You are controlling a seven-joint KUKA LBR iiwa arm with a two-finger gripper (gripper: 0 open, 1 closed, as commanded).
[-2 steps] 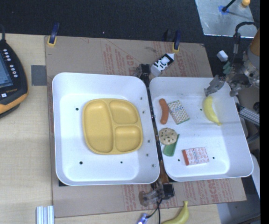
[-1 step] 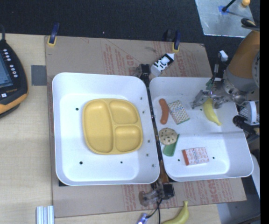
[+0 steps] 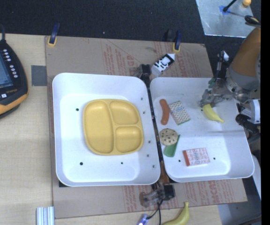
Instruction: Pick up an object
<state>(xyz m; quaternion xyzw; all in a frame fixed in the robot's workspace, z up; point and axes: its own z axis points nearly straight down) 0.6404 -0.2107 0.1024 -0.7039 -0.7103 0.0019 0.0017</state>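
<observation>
Camera view shows the metal jaws (image 3: 213,96) just beside the small yellow plastic banana (image 3: 212,113). Whether they are apart, I cannot tell. Centre over it, then squeeze gently.

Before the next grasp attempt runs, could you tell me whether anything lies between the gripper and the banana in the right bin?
Nothing visible does. The gripper hangs just up-left of the banana, with bare bin floor between them; the patterned card lies farther left.

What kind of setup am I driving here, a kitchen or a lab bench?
Most likely a lab test bench: two white bins on clamped cardboard, a teach pendant at the left edge, and toy food such as a banana and hot dog.
</observation>
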